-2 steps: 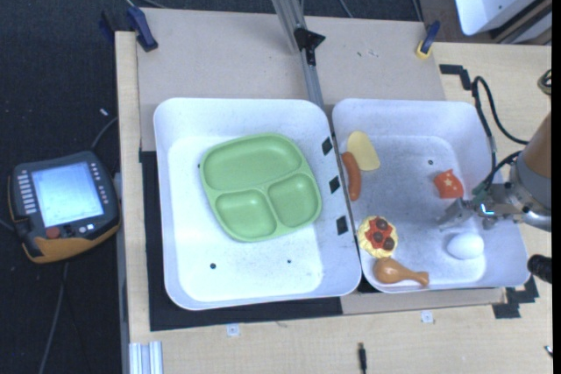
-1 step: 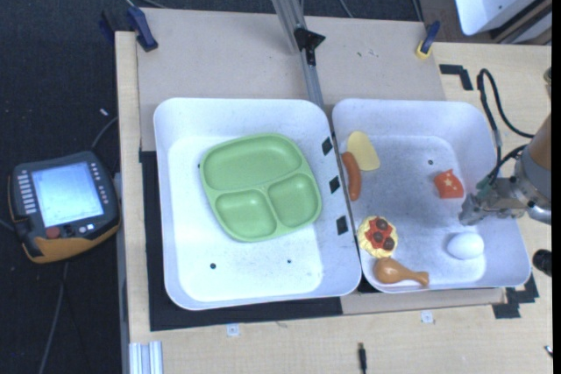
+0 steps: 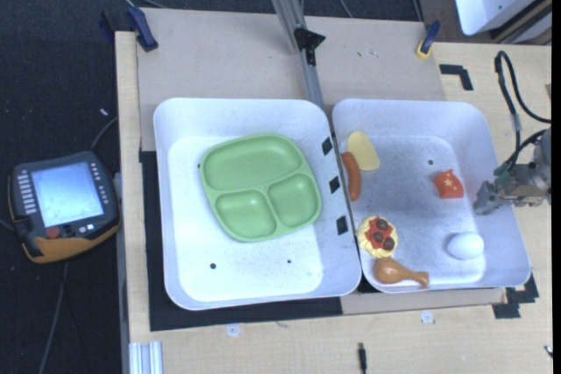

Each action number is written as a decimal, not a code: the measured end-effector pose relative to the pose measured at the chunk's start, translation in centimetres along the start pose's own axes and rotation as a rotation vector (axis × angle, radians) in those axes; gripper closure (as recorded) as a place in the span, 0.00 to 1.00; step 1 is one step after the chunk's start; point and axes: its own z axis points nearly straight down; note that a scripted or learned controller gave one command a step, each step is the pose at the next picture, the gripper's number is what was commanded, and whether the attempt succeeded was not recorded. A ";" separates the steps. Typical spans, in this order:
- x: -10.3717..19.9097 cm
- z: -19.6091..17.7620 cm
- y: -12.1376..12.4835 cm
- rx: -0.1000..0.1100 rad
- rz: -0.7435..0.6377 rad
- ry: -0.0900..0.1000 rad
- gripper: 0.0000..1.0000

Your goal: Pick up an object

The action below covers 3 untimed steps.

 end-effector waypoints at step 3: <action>9.9 -5.1 2.3 0.003 -0.007 0.004 1.00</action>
